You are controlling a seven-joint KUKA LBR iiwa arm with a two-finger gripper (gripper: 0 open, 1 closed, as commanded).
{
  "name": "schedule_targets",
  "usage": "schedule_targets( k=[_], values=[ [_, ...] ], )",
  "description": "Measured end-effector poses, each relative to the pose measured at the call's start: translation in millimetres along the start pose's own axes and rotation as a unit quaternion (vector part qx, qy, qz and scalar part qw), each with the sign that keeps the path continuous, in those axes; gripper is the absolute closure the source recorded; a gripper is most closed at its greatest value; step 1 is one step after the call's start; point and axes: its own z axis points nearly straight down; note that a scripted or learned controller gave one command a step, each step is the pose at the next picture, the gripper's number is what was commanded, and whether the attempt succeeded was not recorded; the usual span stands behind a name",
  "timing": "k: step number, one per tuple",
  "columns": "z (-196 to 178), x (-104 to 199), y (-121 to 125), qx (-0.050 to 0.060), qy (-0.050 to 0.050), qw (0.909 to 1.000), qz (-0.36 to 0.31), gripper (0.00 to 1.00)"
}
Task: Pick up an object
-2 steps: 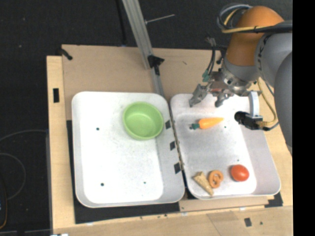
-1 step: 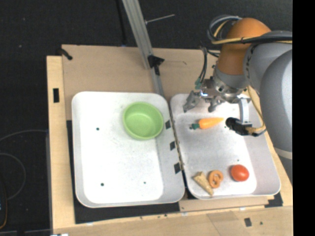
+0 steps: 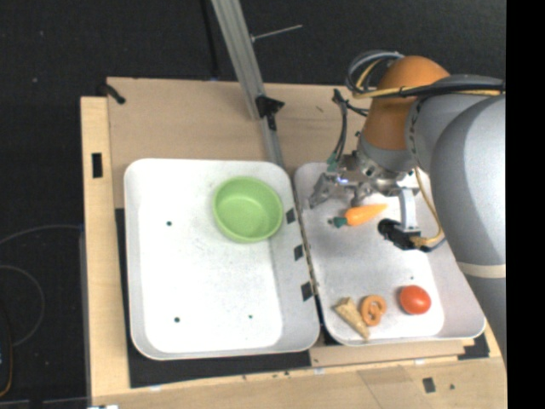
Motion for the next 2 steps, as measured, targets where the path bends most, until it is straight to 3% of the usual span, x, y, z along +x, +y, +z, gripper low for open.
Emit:
schedule_targets(
  k=[1,2],
  values=[
    [-15,-1,2,-0.004,0.000,1.0000,0.000,1.00],
    [-72,-5,13,-0.006,0.001,1.0000,-0.001,1.00]
  ],
)
